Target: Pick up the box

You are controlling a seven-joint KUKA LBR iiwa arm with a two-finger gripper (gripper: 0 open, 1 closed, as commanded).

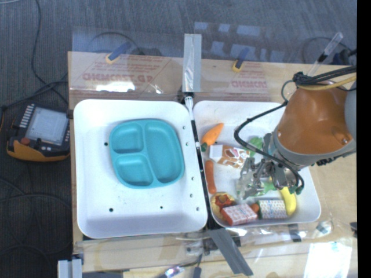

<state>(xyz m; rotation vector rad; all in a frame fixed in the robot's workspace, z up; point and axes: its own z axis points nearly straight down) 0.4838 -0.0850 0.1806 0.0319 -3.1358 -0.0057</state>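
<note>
Two shallow white plastic bins sit side by side on the bench: the left bin (pixel 93 213) and the right bin (pixel 310 204).

Item 1: small red rectangular box (pixel 238 214), lying flat at the near edge of the right bin. Its top face is red with pale printing too small to read. It lies just beside a pale speckled rectangular packet (pixel 272 208) on its right and a round red-and-yellow toy food piece (pixel 221 200) on its left.

Item 2: turquoise three-compartment plastic plate (pixel 145 152), smooth, with rounded corners, in the middle of the left bin.

Item 3: orange toy carrot (pixel 212 134), tapered, at the far left of the right bin; a thin orange-red stick (pixel 210 175) lies along the same wall below it.

Item 4: white card with red and orange pictures (pixel 231 155); print unreadable.

Item 5: yellow toy banana (pixel 288 201), curved, glossy, near the right side.

Item 6: metal two-finger gripper (pixel 250 184) beneath the orange band of the grey arm (pixel 316 123), hanging above the middle of the right bin, apart from the red box. Whether it is spread or closed cannot be told.

Item 7: cardboard backing (pixel 124 74) behind the bins carries reversed red lettering, not legible.
</note>
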